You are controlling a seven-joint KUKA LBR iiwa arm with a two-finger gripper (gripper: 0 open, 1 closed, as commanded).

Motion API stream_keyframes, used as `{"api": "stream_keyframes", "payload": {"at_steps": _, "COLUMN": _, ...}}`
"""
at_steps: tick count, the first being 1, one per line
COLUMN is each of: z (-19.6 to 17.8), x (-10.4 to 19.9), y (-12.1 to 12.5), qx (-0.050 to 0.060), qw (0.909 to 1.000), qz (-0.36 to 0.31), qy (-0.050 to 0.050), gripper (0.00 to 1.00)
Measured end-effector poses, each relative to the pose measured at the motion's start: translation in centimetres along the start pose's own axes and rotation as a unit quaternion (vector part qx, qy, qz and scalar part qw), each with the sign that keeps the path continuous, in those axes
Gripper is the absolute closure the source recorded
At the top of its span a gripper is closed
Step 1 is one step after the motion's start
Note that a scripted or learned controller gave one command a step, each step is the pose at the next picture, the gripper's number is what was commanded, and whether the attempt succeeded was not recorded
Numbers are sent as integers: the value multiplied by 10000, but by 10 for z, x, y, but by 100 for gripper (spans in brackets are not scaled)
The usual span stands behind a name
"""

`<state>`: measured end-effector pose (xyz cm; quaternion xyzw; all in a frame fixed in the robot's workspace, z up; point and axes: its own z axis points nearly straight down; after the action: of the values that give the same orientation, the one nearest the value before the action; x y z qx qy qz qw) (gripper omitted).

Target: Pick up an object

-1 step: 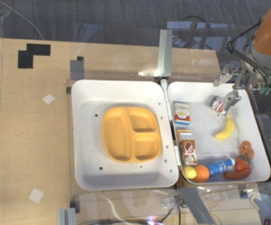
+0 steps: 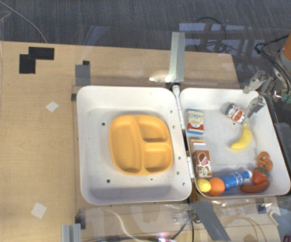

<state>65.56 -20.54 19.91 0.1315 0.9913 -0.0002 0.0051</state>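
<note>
My gripper [image 2: 253, 96] hangs open over the far right corner of the right bin [image 2: 281, 150], with nothing between its fingers. A small red and white can [image 2: 234, 113] lies just to its left and slightly nearer. Below the can is a yellow banana [image 2: 241, 138]. Two small cartons [image 2: 195, 122] [image 2: 202, 163] lie along the bin's left wall. Along the near wall sit a lemon [image 2: 203, 185], an orange [image 2: 216, 186], a blue bottle [image 2: 234, 179], a red sausage-like item [image 2: 255, 187] and a brown pretzel [image 2: 264, 160].
The left bin [image 2: 92, 135] holds a yellow divided plate [image 2: 140, 144]. A metal divider post [image 2: 177, 57] stands between the bins at the far side. Cables hang around the arm's wrist [image 2: 281, 84] at the right.
</note>
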Motion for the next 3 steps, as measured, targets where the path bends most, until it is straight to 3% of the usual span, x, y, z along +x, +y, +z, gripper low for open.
{"api": "stream_keyframes", "payload": {"at_steps": 1, "z": 107, "x": 6, "y": 0, "qx": 1, "qw": 9944, "qz": 1057, "qy": 26, "gripper": 0}}
{"api": "stream_keyframes", "payload": {"at_steps": 2, "z": 55, "x": 19, "y": -5, "qx": -1, "qw": 9835, "qz": 1807, "qy": -18, "gripper": 0}}
{"api": "stream_keyframes", "payload": {"at_steps": 3, "z": 84, "x": 27, "y": -5, "qx": -77, "qw": 9347, "qz": 3551, "qy": -163, "gripper": 0}}
